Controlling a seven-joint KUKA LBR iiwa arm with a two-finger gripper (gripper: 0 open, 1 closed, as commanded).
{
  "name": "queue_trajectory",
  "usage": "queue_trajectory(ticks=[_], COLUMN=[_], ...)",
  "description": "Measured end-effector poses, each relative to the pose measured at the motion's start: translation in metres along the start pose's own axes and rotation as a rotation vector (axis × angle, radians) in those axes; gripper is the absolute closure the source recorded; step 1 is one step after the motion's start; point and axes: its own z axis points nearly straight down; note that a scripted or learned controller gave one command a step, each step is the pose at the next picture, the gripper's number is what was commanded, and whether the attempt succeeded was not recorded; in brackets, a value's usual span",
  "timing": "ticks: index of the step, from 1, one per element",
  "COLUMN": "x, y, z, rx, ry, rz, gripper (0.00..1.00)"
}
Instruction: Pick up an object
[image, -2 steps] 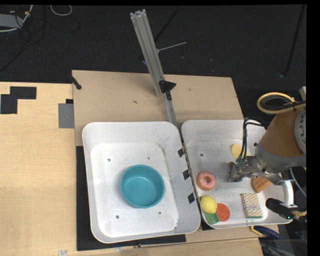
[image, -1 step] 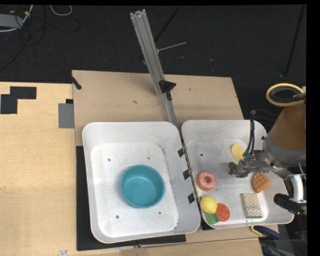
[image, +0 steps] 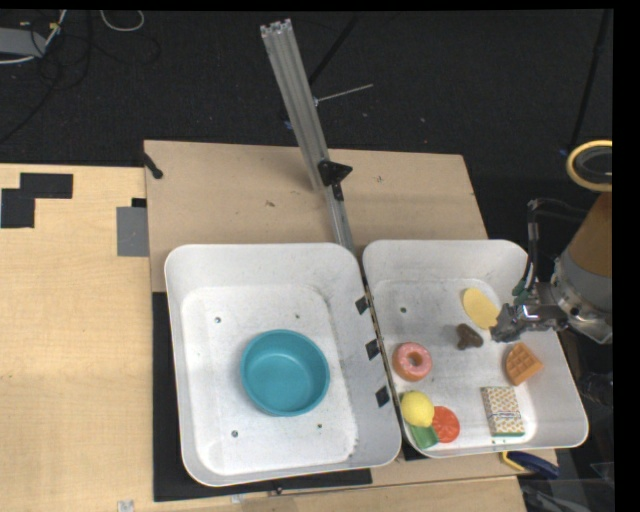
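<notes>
The wooden bench (image: 240, 200) carries the two white bins side by side, with a slanted metal rail (image: 300, 100) running down from the top of the view to the place where the bins meet. The left bin (image: 200, 290) is the larger of the two in the picture, and a teal bowl (image: 285, 372) sits upright near its middle, well apart from the walls. The right bin (image: 420, 270) holds all the small things.

The arm (image: 590, 260) comes in from the right edge (its orange band shows just above the grey wrist) and its gripper (image: 510, 322) hangs low over the right side of the right bin. How the jaws stand cannot be told: they are small and dark against the bin, and nothing can be made out between them.

Just beside the gripper, toward the bin's far side, lies a yellow oval piece (image: 479, 307); whether the two touch is unclear. A small dark brown lump (image: 468, 337) lies near it, toward the bin's middle. Just below the gripper is an orange waffle-like piece (image: 522, 363), tilted. Near the front right corner lies a flat patterned packet (image: 503, 411). A pink doughnut (image: 412, 361) rests near the bin's left wall. In front of it, at the front left corner, a yellow lemon (image: 417, 408), a red tomato-like piece (image: 445, 425) and a small green piece (image: 425, 437) crowd together, touching.
</notes>
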Motion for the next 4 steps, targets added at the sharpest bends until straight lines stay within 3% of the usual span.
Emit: queue_trajectory(ticks=[1,4], x=[-0.001,0.148], y=[0.000,0.010], z=[0.000,-0.011], rx=[0.005,0.005], ry=[0.001,0.001], rz=[0.000,-0.003], gripper=[1.00,1.00])
